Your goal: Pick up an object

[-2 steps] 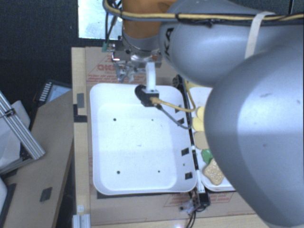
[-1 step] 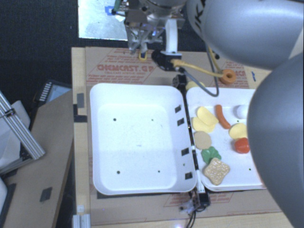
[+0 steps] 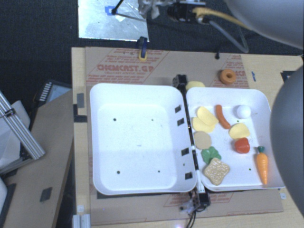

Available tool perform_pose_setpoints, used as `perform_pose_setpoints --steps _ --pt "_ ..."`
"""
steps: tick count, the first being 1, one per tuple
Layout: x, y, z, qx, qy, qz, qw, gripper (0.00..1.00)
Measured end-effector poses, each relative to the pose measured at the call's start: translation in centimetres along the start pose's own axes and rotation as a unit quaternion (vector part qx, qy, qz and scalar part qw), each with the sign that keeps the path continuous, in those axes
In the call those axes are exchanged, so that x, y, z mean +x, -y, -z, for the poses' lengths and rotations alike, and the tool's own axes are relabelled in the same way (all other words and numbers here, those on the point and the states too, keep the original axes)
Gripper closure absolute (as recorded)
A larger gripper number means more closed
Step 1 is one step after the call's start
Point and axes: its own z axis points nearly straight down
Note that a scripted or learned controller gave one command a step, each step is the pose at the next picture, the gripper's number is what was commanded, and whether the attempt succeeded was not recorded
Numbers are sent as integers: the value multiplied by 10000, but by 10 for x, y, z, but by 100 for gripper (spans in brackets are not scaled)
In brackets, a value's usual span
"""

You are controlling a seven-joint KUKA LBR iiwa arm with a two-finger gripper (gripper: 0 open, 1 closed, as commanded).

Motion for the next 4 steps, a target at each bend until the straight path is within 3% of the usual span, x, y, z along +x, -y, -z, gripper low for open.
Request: perform_pose_setpoints --steps 1,2,3,4 --pt "0 0 -9 68 22 -6 10000 0" --pt "0 0 3 53 17 17 10000 100" --pt "0 0 3 59 19 25 10000 0" --pt "1 0 14 46 15 47 10000 100"
